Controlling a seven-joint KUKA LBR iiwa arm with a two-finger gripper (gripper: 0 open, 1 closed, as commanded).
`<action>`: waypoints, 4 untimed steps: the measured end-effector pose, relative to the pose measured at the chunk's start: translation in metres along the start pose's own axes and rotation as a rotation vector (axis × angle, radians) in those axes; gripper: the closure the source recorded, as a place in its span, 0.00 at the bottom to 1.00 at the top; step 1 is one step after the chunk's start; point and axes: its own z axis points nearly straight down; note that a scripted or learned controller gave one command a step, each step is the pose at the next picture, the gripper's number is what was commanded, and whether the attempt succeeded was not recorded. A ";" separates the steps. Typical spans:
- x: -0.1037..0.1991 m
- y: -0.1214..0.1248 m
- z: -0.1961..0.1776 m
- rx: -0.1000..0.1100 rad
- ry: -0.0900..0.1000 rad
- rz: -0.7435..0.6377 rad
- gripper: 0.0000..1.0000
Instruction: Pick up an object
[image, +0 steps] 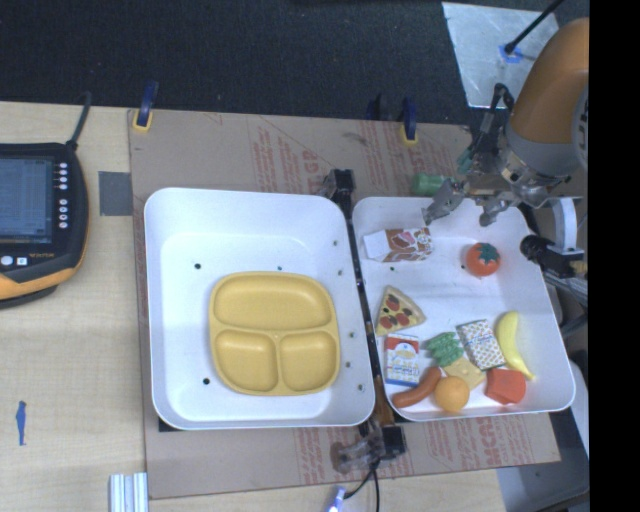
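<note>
Overhead view of a bench with two shallow white bins side by side. Left bin (170, 300) carries a yellow divided tray (273, 332); right bin (545, 300) carries the toy food from which one object is to be picked.

Gripper (468, 208) hangs over the far edge of the right bin, below the arm's orange band (552, 70). Its two fingers are spread wide, one tip toward the bin's far left corner and the other further right, with nothing between them.

Candidate objects, nearest first: a small white packet (398, 244) with a red print lies just beside the left fingertip, slightly nearer the camera and to the gripper's left in the view; its long axis runs roughly across the bin, left to right. A tomato (482, 258) sits near the right fingertip, also on the camera side. A pizza slice (398, 310) lies in mid-bin. Well apart, along the near edge, a crowded cluster holds a banana (512, 343), a checked packet (481, 344), a green piece (444, 348), a red-and-white carton (402, 361), a sausage (415, 389), an orange (451, 395) and a red block (506, 386).

Judgement: the packet and the tomato are the shortest reaches, each standing free of its neighbours. The flat packet may demand fingers closing across its short axis; the round tomato may roll.
</note>
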 end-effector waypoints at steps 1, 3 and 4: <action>-0.080 0.007 0.053 -0.001 0.000 0.002 0.00; -0.079 0.006 0.097 -0.003 0.001 0.002 0.00; -0.079 -0.105 0.113 0.001 0.000 0.000 0.00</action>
